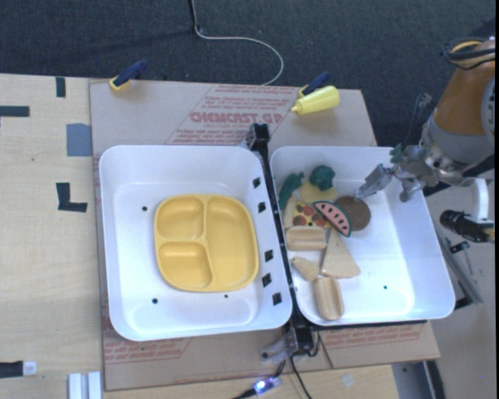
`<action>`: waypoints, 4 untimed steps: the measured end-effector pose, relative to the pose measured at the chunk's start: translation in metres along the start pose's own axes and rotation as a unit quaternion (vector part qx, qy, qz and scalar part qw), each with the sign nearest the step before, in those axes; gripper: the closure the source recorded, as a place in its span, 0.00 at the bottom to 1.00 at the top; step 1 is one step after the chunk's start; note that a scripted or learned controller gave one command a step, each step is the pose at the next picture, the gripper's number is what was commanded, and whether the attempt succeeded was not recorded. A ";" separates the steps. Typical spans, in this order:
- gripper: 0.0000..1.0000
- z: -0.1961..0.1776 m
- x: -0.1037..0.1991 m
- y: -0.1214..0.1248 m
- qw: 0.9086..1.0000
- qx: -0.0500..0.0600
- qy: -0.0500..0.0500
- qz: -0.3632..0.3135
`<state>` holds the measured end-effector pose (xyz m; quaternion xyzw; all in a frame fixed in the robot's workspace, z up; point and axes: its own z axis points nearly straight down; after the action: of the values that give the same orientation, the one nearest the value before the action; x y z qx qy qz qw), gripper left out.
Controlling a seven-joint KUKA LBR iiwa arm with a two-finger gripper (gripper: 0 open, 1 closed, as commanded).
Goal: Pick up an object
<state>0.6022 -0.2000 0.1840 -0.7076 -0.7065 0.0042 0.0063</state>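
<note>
The right bin (pixel 416 248) holds several toy foods in its left half. Among them are a green leafy piece (pixel 320 175), a watermelon slice (pixel 334 217), a brown round piece (pixel 355 212), a pizza slice (pixel 303 214), tan bread pieces (pixel 339 260) and a bun (pixel 328 297). My gripper (pixel 389 188) hovers over the bin's upper right part, just right of the brown round piece. Its fingers are spread open with nothing between them.
The left bin (pixel 125 223) holds a yellow divided plate (pixel 206 242). A yellow clamp (pixel 318 100) and a blue-yellow clip (pixel 127 75) sit on the cardboard behind the bins. A black cable (pixel 233 36) runs along the dark floor at the back.
</note>
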 end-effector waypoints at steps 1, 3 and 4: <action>0.00 -0.008 0.000 0.003 1.000 -0.007 -0.002 -0.001; 0.00 0.101 0.000 0.009 1.000 -0.007 -0.003 -0.002; 1.00 0.087 0.000 0.011 1.000 -0.010 -0.003 -0.002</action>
<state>0.6115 -0.2001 0.0974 -0.7060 -0.7082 -0.0004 -0.0027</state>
